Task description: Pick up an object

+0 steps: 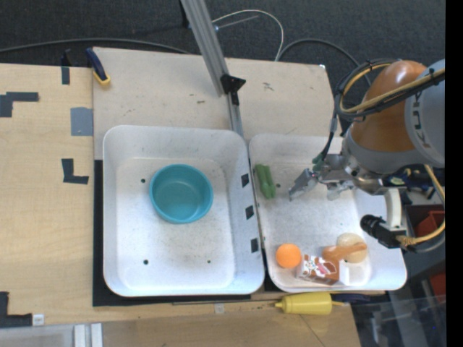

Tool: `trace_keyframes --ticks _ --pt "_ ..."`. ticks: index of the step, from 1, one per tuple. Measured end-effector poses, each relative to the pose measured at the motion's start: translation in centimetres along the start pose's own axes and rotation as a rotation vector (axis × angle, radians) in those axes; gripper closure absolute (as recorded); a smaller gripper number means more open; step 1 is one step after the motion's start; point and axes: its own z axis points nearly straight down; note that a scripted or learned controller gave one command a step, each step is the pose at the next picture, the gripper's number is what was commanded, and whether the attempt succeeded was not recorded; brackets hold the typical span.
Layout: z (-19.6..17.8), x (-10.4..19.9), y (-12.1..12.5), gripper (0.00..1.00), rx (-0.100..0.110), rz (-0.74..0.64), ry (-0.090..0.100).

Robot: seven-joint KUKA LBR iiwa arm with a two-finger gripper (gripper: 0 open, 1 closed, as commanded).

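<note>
My gripper (305, 179) hangs over the upper middle of the right bin (304, 147), its fingers pointing left and standing open with nothing between them. A small green pickle-shaped object (265, 181) lies just left of the fingertips, near the bin's left wall, and does not touch them. At the front of the same bin sit an orange ball (288, 255), a red-and-white packet (318, 267), a tan bread-like piece (347, 250) and a small white cup (355, 272). A teal bowl (181, 193) stands in the left bin (119, 215).
A yellow bottle (307, 303) lies on the bench just in front of the right bin. A metal pole (206, 35) slants up from between the two bins. Cables run along the back right, beside the arm.
</note>
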Motion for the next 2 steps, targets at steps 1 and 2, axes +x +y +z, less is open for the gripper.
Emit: trace_keyframes --ticks 1,2 --pt "0.0 0.0 0.0 0.0 0.0 0.0 0.0" --pt "6.0 0.4 -1.0 0.0 0.007 0.002 0.0"
